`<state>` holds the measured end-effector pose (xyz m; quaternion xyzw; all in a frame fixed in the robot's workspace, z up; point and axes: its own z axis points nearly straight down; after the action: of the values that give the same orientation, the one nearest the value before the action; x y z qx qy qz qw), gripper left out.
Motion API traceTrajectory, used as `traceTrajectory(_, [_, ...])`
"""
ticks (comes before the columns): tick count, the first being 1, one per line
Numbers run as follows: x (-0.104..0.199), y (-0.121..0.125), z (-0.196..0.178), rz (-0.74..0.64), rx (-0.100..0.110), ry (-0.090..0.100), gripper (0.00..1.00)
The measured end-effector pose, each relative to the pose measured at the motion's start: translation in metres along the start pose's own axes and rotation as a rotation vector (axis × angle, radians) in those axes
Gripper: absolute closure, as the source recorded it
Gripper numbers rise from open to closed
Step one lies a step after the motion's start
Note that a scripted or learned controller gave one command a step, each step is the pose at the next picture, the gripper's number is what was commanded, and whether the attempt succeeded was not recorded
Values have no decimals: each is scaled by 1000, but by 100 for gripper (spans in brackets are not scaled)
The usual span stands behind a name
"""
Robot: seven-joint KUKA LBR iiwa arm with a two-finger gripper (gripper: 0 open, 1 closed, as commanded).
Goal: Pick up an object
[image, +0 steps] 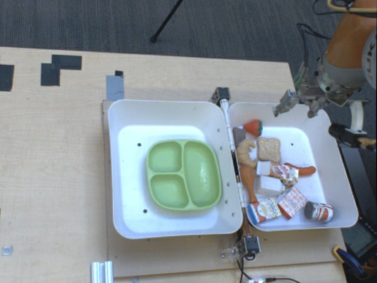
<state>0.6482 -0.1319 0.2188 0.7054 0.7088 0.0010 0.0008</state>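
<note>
bench (59, 158): pale wood, dark patches at far left | left bin (118, 175): white, rests on bench, holds green divided plate (184, 174) | right bin (330, 158): white, touches left bin's side, holds toy food

A pale wooden counter (53, 175) is carrying two shallow white bins side by side. The left bin (121, 175) is holding a light green divided plate (183, 174) with three compartments, lying flat near its middle. The right bin (339, 175) is sitting just beside it, their rims touching along a central seam. Dark square patches (60, 68) are showing at the counter's far left corner. A grey bracket (115, 86) is standing behind the left bin. Beyond the counter, a thin black rod (174, 12) is slanting across grey carpet (88, 10).
</note>
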Motion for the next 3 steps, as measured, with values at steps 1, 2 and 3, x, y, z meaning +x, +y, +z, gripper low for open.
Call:
traceTrajectory(1, [5,-29,133,2,-2,-1,0])
traceTrajectory(2, [6,-28,122,1,-5,0,100])
traceTrajectory(3, [53,-50,19,-1,-2,0,100])
